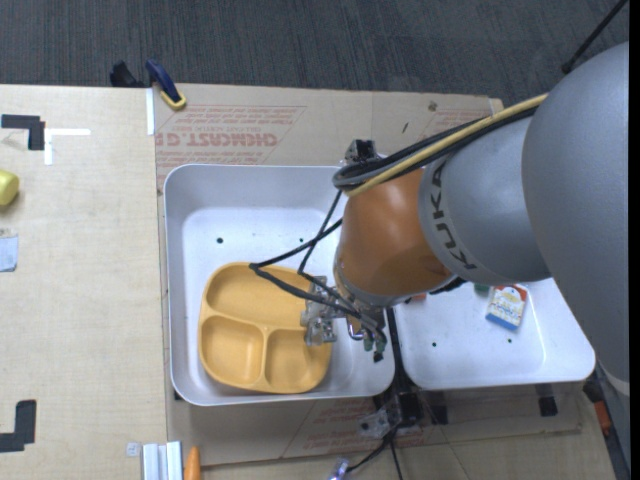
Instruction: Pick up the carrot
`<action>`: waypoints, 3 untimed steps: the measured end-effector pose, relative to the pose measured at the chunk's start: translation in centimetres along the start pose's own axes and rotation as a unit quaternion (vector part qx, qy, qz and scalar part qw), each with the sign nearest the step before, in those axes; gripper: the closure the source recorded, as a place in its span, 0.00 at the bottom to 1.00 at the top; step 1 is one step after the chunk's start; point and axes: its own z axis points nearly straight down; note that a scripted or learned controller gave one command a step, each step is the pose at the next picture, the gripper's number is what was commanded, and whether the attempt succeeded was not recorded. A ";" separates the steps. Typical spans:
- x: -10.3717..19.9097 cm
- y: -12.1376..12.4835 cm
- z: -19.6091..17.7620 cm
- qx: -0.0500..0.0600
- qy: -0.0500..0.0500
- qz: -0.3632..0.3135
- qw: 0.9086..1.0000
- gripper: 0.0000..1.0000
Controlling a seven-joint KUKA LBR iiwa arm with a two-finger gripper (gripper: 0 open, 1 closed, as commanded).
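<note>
1. Camera view, the arm: the grey arm reaches in from the right, and its orange band hangs over the right part of the left bin. The gripper sits low at the right edge of the yellow divided plate, close to the wall between the bins. Cables and metal parts clutter it, so I cannot tell whether it is open or closed, and nothing can be made out in its hold.

2. Camera view, the things: the plate lies in the near half of the left bin. A small printed packet lies in the right bin, well apart from the gripper.

3. Camera view, the carrot: I cannot tell where it lies. The wrist covers the plate's right side and the strip where the bins meet, so it may well be under there.

4. Doing the step well, as a judgement: the grasp should close across the carrot's narrow width, not along its length. The plate's raised rim and dividers could deflect the approach or let the carrot roll away. A straight, slow lift would show whether the hold is good.
</note>
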 end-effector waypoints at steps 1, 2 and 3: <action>-0.3 0.5 0.0 0.002 0.001 -0.053 0.999 1.00; -0.9 0.8 0.0 0.000 0.001 -0.147 0.989 1.00; -2.5 2.1 0.1 -0.003 0.006 -0.305 0.952 1.00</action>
